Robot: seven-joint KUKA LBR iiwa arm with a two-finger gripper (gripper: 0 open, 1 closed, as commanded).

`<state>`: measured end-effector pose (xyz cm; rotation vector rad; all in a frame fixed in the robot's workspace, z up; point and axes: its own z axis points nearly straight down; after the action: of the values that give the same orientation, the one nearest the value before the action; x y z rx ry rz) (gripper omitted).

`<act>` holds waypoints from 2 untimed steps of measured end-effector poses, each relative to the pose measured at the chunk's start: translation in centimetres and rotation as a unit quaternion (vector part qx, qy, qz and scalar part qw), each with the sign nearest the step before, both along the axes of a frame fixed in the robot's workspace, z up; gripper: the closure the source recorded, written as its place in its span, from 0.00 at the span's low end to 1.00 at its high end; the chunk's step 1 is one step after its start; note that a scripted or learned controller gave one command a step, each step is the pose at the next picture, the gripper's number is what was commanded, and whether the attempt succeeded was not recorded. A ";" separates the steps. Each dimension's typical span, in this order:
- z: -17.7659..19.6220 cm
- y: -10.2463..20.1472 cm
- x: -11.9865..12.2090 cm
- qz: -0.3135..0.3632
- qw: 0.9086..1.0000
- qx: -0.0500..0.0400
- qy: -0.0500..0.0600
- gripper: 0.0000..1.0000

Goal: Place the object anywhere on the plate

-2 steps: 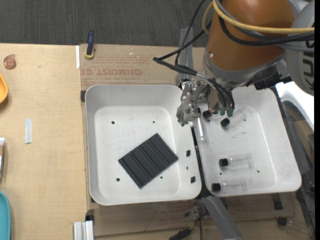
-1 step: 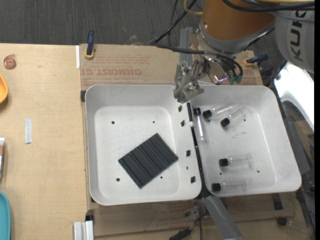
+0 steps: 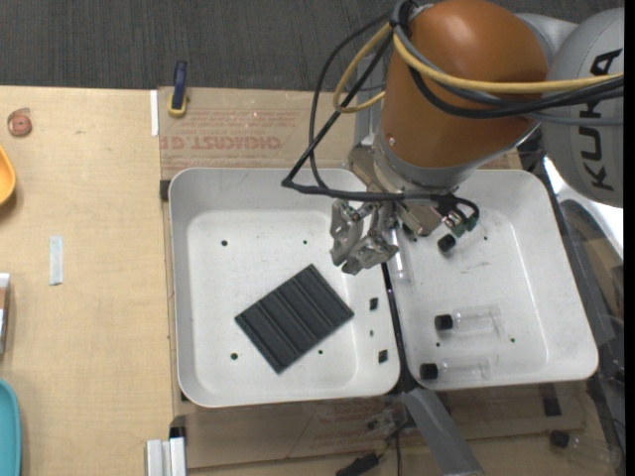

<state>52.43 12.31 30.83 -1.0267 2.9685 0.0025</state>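
A dark ribbed rectangular plate [image 3: 295, 317] lies flat and turned at an angle in the left bin [image 3: 198, 266]. My gripper [image 3: 363, 244] hangs over the left bin's right side, close to the divider between the bins, just above and right of the plate's upper corner. I cannot make out anything held in it. In the right bin [image 3: 556, 266] lie two clear tube-like objects with black caps, one [image 3: 468, 320] near the middle and one [image 3: 454, 370] by the front wall.
The arm's orange band [image 3: 466, 77] and looping cables [image 3: 337, 137] overhang the back of both bins. Small black bits [image 3: 377, 330] lie by the divider. On the wooden bench to the left are a blue clip [image 3: 180, 85] and a small pale strip [image 3: 56, 260].
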 end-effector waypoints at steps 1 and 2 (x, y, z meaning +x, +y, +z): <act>2.8 1.8 3.3 0.194 0.981 0.001 -0.002 1.00; 0.7 -0.8 9.5 0.417 0.909 0.001 -0.002 1.00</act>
<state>61.93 11.54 31.50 -2.1674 2.2682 0.0038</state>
